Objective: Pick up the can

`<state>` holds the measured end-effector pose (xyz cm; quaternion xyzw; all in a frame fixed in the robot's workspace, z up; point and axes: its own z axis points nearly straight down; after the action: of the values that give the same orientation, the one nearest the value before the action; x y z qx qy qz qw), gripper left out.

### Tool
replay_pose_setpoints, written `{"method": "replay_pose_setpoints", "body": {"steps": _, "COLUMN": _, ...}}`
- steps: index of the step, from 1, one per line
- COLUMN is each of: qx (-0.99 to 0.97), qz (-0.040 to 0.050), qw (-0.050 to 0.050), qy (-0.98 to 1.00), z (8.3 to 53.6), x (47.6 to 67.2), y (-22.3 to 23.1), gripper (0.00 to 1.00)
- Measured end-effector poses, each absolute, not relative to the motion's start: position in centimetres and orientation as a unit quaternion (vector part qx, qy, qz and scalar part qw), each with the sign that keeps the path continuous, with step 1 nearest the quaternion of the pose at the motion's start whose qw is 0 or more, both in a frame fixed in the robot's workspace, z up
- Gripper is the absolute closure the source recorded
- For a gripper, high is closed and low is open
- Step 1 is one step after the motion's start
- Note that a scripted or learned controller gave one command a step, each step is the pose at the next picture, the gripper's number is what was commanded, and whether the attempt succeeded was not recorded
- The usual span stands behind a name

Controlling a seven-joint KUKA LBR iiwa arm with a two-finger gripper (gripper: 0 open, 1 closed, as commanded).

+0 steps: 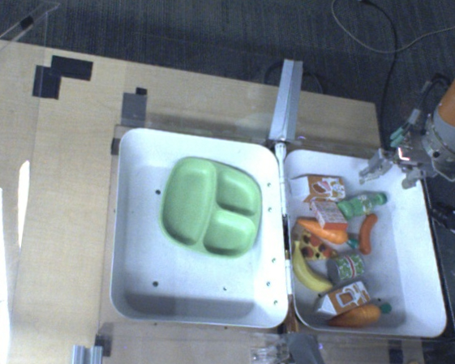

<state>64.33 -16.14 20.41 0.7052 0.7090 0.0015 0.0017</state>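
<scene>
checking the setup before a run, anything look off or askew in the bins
Nothing looks spilled or damaged. The green tray lies upside down and slightly askew in the left bin. The can lies on its side among heaped toy food in the right bin. The tool hovers over that bin's top rim.

No text, brand or number can be read anywhere. The can point(349, 268) carries a green label with a red and white patch, its lettering too small to make out. The two small cartons point(326, 187) point(348, 297) show orange and white printing, equally blurred. The green bottle point(362, 205) has a label that cannot be read.
</scene>
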Motion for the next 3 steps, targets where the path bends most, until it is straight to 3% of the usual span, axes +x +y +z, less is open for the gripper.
{"method": "replay_pose_setpoints", "body": {"steps": 1, "qx": 0.669, "qz": 0.0027, "qw": 0.004, "qy": 0.743, "z": 8.9, "x": 54.3, "y": -16.1, "gripper": 0.00}}
{"method": "replay_pose_setpoints", "body": {"steps": 2, "qx": 0.713, "qz": 0.0060, "qw": 0.010, "qy": 0.701, "z": 9.0, "x": 51.0, "y": -15.5, "gripper": 0.00}}
{"method": "replay_pose_setpoints", "body": {"steps": 3, "qx": 0.891, "qz": 0.0057, "qw": 0.005, "qy": 0.454, "z": 8.9, "x": 49.7, "y": -11.2, "gripper": 0.00}}
